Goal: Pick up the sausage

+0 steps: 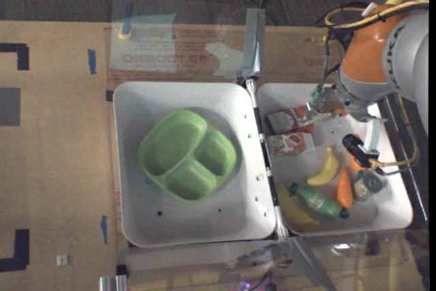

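jaws of the gripper (327,104) are too blurred to call released or clenched. nearest in the right bin (402,215) lie a banana (297,209), a green bottle (318,202) and a carrot (345,188), crowded together. farther back are two flat packets. the reddish one (287,120), probably the sausage, lies by the bin's far left wall, just beside the gripper, which hangs low there, likely lining up a grasp. the green tray (187,155) sits alone in the left bin (129,215).
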Tool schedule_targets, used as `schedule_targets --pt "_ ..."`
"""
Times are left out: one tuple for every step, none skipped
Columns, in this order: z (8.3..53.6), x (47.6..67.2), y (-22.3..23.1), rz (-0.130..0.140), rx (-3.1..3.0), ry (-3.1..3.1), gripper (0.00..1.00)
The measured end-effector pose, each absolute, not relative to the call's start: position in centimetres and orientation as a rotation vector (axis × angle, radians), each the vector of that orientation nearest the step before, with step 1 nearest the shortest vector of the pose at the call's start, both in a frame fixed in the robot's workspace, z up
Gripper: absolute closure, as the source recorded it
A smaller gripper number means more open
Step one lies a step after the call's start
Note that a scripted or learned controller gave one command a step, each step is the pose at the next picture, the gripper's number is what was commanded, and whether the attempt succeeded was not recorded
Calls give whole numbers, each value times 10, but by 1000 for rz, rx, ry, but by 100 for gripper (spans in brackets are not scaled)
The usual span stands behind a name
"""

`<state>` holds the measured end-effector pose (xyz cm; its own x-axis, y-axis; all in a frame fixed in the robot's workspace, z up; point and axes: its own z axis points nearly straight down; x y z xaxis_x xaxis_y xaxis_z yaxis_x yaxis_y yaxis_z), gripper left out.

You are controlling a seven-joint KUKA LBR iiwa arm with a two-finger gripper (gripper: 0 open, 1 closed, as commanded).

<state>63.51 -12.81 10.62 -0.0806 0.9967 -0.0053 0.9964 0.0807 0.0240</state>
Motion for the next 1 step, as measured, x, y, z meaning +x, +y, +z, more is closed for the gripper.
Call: schedule_targets --pt "201 639 -58 3 1928 2476 100"
